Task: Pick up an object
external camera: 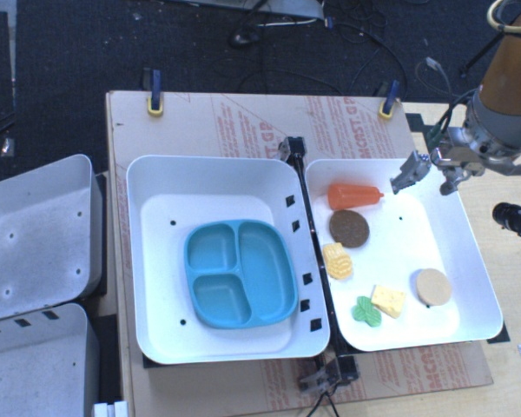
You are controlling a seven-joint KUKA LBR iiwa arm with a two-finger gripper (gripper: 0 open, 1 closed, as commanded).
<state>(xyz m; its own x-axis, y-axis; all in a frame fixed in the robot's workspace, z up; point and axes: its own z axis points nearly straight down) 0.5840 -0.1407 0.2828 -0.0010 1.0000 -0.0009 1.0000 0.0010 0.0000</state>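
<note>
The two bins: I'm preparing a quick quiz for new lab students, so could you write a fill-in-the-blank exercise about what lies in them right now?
1. The blue divided tray lies in the ____ bin.
2. The tray has ____ compartments.
3. The orange carrot lies in the right bin, just above the ____ round cookie.
4. The gripper hangs over the ____ bin's upper part.

Missing words: left; three; brown; right
</note>
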